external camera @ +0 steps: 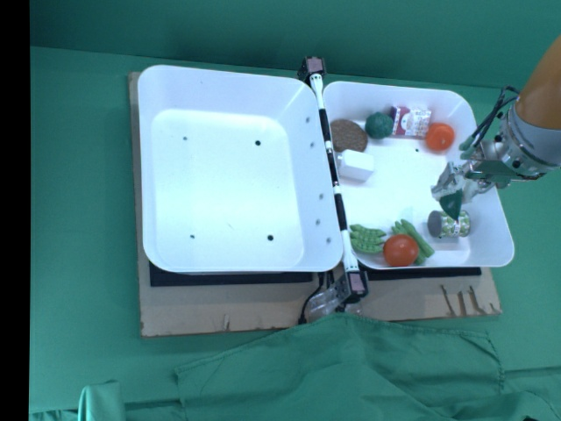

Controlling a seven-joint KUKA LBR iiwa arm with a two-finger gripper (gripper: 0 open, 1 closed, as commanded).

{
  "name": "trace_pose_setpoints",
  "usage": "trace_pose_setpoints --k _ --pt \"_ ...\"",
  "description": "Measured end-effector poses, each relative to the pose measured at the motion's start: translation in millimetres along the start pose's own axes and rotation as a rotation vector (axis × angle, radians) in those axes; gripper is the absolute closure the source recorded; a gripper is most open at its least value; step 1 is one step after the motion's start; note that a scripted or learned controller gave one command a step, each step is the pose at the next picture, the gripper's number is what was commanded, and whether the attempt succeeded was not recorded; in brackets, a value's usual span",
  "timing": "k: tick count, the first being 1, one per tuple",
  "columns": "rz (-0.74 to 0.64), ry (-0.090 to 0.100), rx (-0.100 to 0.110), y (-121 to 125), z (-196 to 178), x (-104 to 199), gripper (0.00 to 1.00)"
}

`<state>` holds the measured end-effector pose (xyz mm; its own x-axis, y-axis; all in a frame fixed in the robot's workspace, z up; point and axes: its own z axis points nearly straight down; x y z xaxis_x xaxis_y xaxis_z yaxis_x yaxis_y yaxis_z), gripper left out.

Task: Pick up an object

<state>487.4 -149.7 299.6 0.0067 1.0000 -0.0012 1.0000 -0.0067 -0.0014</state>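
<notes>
Right bin (491,254), item in hand: small can (450,225) lying on its side near the front right corner, gripper (452,202) poised just above it, jaw state cannot be told; recommended approach, straddle the can's round body squarely, avoiding the tomato (401,251) just left of it.
</notes>
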Motion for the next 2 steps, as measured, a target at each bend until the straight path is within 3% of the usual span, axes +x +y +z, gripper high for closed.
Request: trace_pose_setpoints --k 1,2 --pt "0.014 -0.002 -0.011 -4.1 -62.1 -7.5 1.00" --pt "-0.008 -0.002 -0.018 -7.9 -166.8 20.3 1.00"
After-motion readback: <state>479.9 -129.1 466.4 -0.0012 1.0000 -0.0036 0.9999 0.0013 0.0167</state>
